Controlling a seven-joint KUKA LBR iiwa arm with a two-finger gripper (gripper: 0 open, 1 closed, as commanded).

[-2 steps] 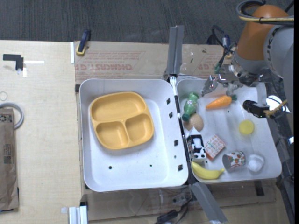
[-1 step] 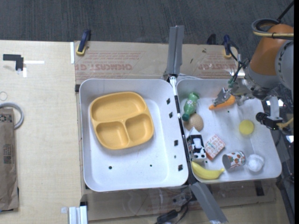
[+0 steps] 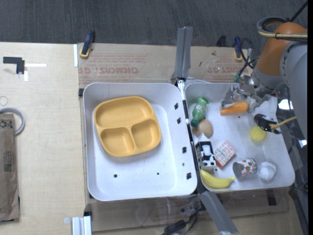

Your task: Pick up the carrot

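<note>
The orange carrot [image 3: 234,108] is in the right bin [image 3: 279,153], near its far wall, pointing left to right. My gripper [image 3: 241,98] is directly over the carrot's upper side, at its right half, reaching in from the right under the orange-banded wrist. Its metal parts overlap the carrot's top edge. I cannot make out whether the carrot is gripped or just lies under the gripper.
The right bin also holds a green bottle [image 3: 199,107], a brown egg-shaped item [image 3: 206,128], a yellow ball [image 3: 258,133], a checkered packet [image 3: 225,153], a black-and-white item [image 3: 206,155], a banana [image 3: 216,181] and a patterned cup [image 3: 245,167]. A yellow divided plate [image 3: 128,125] lies in the left bin [image 3: 146,180].
</note>
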